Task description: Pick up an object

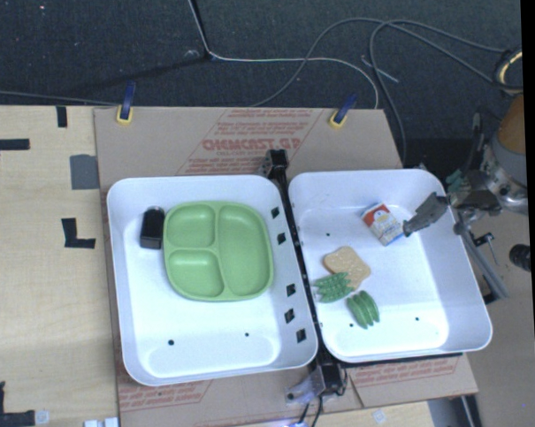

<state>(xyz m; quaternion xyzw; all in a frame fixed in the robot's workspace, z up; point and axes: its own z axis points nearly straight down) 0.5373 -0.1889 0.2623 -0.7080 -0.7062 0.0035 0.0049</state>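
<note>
Cardboard-lined bench (246, 138) carries two white bins. Right bin (432, 334), near to far: green pea pod (363, 308), leafy green piece (333, 288), tan bread slice (347, 264), small red-and-white carton (382, 223) toward the far edge. Gripper (424, 215) hovers just right of the carton; whether its fingers are apart cannot be told. Left bin (136, 347) holds a green divided plate (219, 252) and a black block (151, 228).

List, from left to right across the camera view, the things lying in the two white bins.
Black block → green divided plate → green leafy toy → tan cracker → green pepper toy → small red-and-white carton → gripper.
</note>
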